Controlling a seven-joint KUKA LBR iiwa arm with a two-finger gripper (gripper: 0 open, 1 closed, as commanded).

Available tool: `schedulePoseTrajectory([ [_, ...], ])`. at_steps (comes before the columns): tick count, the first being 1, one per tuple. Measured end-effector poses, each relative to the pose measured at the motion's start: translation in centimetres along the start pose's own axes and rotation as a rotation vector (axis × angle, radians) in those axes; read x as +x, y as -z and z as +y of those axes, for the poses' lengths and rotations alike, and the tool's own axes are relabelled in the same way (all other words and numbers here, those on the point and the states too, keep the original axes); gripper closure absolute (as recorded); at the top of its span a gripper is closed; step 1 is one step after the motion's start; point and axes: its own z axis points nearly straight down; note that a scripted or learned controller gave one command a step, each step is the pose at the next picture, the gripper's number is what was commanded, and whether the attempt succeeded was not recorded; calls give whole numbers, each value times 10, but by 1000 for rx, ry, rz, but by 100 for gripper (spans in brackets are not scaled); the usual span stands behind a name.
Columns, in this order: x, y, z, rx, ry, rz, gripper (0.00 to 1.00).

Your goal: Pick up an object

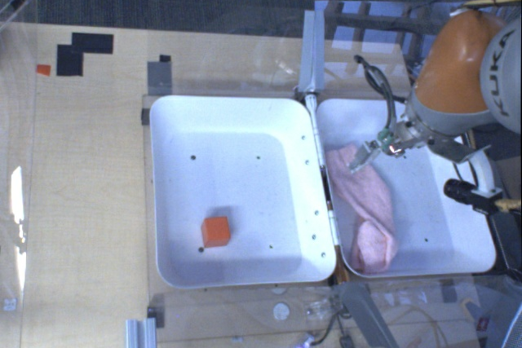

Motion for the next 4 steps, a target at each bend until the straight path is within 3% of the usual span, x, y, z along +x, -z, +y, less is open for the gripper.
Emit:
schedulePoseTrajectory([
  [1, -34, -90, -20, 0, -78, 1, 0],
  [2, -42, -96, 48, -5, -272, -1, 0],
  [3, -46, -88, 71, 1, -187, -1, 0],
  [4, -53, -95, -11, -4, -143, -3, 0],
])
